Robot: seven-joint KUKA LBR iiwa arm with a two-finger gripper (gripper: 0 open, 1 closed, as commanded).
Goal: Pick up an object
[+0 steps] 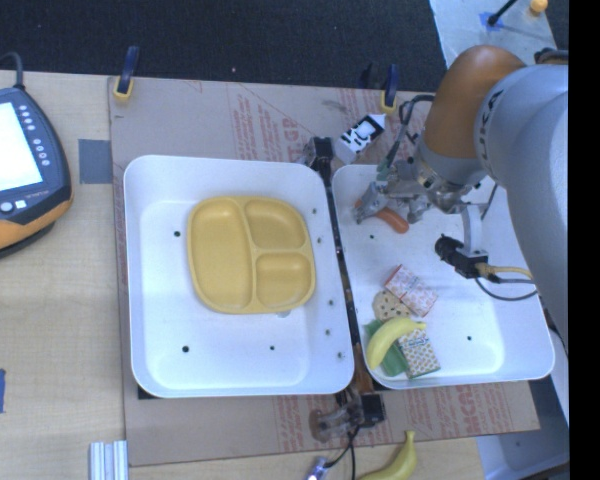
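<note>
The gripper (385, 208) sits low at the far end of the right bin (480, 368), right on top of a small orange-red thing (395, 222) (maybe a toy carrot). That thing lies just under and a bit nearer than the gripper, long way slanting across the bin. I cannot tell how the gripper is set. The banana (390, 336) lies well apart, at the near end.

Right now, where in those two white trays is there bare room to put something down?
Left bin: bare floor all round the yellow plate. Right bin: bare at its right half, beside the banana and packets. Crowded: its near-left corner, and the far end under the gripper.
</note>
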